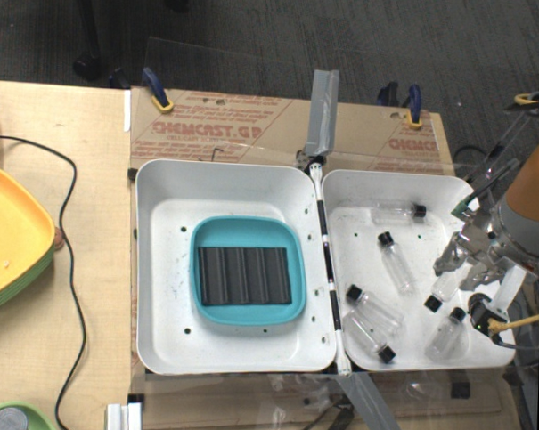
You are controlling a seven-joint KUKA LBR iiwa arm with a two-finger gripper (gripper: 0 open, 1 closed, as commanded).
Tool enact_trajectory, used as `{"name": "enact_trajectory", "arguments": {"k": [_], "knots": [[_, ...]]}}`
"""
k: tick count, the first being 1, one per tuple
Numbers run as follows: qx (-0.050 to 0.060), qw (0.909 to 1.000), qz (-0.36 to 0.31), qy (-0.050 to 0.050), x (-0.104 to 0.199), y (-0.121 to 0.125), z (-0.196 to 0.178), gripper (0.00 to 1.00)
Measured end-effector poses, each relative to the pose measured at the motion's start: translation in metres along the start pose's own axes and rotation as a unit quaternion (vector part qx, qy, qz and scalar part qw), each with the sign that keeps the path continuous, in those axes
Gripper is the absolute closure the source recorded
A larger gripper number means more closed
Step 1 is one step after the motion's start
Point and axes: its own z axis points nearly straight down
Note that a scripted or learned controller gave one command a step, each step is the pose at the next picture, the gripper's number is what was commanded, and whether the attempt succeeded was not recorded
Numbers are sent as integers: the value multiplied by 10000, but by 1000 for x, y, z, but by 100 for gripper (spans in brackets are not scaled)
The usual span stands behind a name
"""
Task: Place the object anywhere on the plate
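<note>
The counter point(51, 120) is pale wood, with a cardboard sheet point(255, 129) printed "CHEMCAST GP" behind the bins. The left bin point(152, 249) holds a teal plate point(246, 273) with a dark ribbed centre. The right bin point(341, 213) holds several clear vials point(395, 261) with black caps, scattered apart, none on the plate. The arm point(529, 194) reaches in over the right bin's right edge, and its hand point(468, 263) hangs low by a vial there; whether it is open or closed cannot be told.
</note>
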Motion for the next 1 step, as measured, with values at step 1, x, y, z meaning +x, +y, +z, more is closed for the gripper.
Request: {"name": "enact_trajectory", "arguments": {"k": [1], "knots": [[-1, 10000, 0, 0, 0, 0, 0, 0]]}}
